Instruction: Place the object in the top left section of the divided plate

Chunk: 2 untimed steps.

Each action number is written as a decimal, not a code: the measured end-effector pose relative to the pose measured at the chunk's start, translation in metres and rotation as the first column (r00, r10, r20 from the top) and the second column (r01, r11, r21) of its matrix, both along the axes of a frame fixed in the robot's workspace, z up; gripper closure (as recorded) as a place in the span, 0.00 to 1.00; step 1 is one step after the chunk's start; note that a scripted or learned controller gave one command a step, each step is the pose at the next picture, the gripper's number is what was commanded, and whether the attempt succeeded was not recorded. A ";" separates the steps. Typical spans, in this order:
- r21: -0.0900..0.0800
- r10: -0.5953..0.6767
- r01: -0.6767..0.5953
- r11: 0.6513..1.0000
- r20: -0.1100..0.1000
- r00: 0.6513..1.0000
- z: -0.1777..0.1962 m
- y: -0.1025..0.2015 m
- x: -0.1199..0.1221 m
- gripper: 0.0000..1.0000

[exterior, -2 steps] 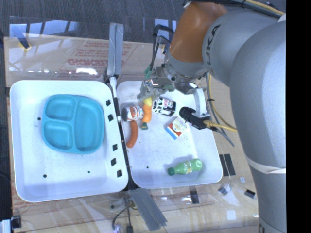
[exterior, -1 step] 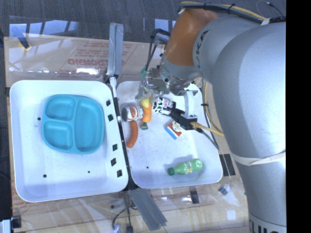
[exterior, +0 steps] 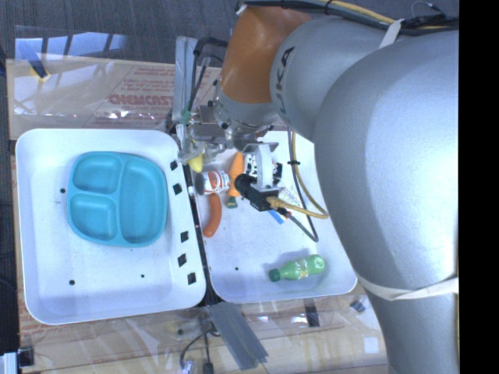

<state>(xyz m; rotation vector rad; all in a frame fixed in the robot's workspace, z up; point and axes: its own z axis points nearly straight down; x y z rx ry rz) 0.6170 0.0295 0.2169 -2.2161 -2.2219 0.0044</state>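
Camera view: you've got the arm coming in from the right, its big grey body covering most of the right bin. The orange band sits above the wrist, and the wrist points down at the upper left corner of that bin, next to the divider between the two bins.

The gripper is low over a cluster of small items there. You can't tell how far the fingers are apart or whether they have anything; wrist hardware and cables block the tips.

Cluster under the gripper, all on the far side of the divider from the divided plate: a small yellow piece, a small jar with a red label, an orange carrot-like piece roughly upright in frame, and an orange sausage-shaped object, long axis running top to bottom, lying just beside the divider. Which one is the target you can't tell.

A green bottle lies on its side further from the plate, near the bin's lower edge, long axis left-right, cap end to the left.

The plate is turquoise, three-section, in the left bin, well apart from the gripper.
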 end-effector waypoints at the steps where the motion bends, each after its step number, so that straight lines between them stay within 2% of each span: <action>1: -0.002 -0.039 0.039 0.999 0.000 0.999 0.037 0.077 -0.031 1.00; 2: -0.002 0.112 -0.112 0.994 -0.003 0.994 0.018 0.139 -0.047 1.00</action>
